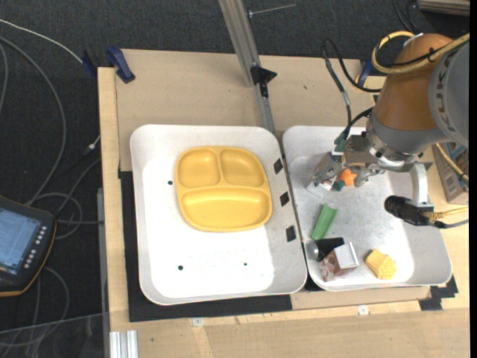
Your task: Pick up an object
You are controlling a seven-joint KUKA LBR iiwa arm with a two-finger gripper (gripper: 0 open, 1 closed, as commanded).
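far left, off the bench on the dark floor: handheld screen device (19, 241) with loose cables near it. bench (186, 80): pale board top, blue clamp (119, 64) at its far left corner. left bin (153, 222): shallow, white, holding one yellow divided plate (222, 188) with three compartments, lying flat in the far half of the bin; the near half shows a few small dark specks. between the bins: a slanted metal pole (240, 28) running down from the top edge to the seam where the two bins meet. right bin (376, 222): shallow, white, touching the left bin. gripper (332, 174): low over the far-left part of the right bin; whether it is spread or pressed together cannot be told. small orange piece (347, 177): just beside the gripper on its right side; whether it is pinched or merely close cannot be told. green block (324, 221): elongated, tilted, lying near the middle left of the right bin, below the gripper and apart from it. black piece (328, 246): just below the green block. brown and white box (343, 260): touching the black piece, at the near edge of the bin. yellow lump (380, 263): just right of the box, apart from it. arm (410, 103): grey with orange band, entering from the right above the right bin.
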